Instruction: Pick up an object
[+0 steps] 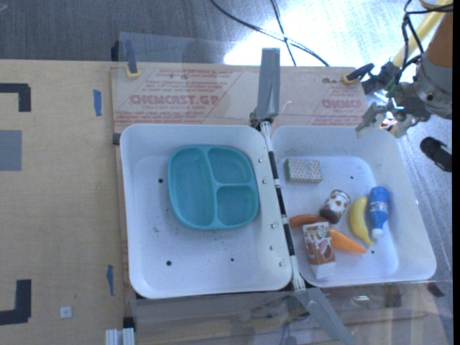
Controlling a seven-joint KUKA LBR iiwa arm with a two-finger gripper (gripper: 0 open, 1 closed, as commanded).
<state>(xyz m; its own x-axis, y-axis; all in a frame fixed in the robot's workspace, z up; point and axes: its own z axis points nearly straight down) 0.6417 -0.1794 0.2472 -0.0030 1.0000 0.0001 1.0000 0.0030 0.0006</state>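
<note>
The right bin (413, 261) holds several items. A speckled grey block (302, 169) lies near its back left. A small dark-and-white can (335, 204), a yellow banana (358, 220) and a blue bottle (379, 208) lie toward the middle. An orange carrot (347, 243), a red-orange stick (302, 221) and a brown-and-white carton (318, 249) sit near the front. My gripper (384, 122) hangs over the bin's back right corner, well apart from all of them, open with nothing between its fingers.
The left bin (144, 264) bears a teal divided plate (213, 186). A grey divider post (269, 85) stands behind the seam between the bins. Cables (287, 38) run across the floor at the back.
</note>
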